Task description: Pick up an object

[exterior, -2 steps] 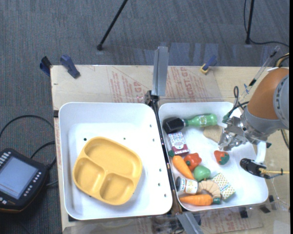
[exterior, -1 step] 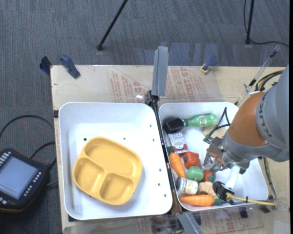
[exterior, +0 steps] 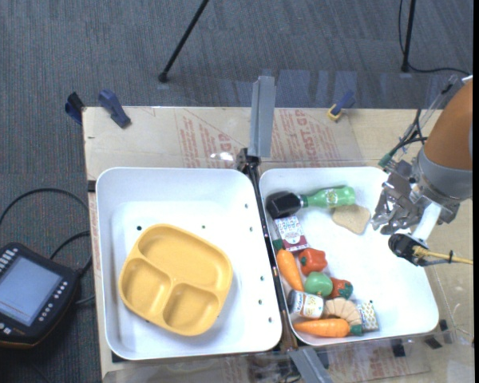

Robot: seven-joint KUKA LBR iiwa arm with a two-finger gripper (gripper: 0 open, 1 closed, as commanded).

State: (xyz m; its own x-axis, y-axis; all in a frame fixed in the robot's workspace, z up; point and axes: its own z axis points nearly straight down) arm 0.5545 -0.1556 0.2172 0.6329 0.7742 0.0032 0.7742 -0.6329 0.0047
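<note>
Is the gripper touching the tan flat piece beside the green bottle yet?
Apart. The camera view shows bare white bin floor between the gripper and the tan flat piece, which lies beside the green bottle.

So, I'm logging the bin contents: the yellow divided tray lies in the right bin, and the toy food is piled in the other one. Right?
Not quite: the camera view shows the yellow divided tray in the left bin, and the toy food piled in the other one, the right bin.

Red printing on the cardboard (exterior: pixel 215 138) under the bins: present, not legible. Packet (exterior: pixel 290 231) label: unreadable.
</note>
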